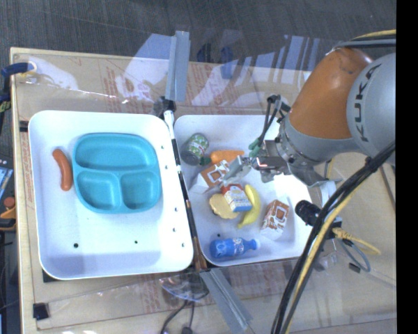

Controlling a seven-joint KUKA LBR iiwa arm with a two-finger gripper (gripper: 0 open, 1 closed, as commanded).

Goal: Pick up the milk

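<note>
The milk [238, 198], a small white carton with red and blue print, lies in the middle of the right bin [292, 125]. It rests between a yellow banana [250, 208] and a pale yellow piece [221, 206]. My gripper [240, 165] hangs low over the bin, just above and behind the milk and beside an orange-brown carton [214, 175]. Nothing shows held in it. The arm's orange band and grey wrist cover the bin's right rear part.
Also in the right bin are a green can [198, 145], an orange carrot [227, 155], a brown-and-white carton [276, 216] and a blue bottle [231, 248]. The left bin [42, 186] holds a blue divided tray [118, 170] and a sausage [63, 169].
</note>
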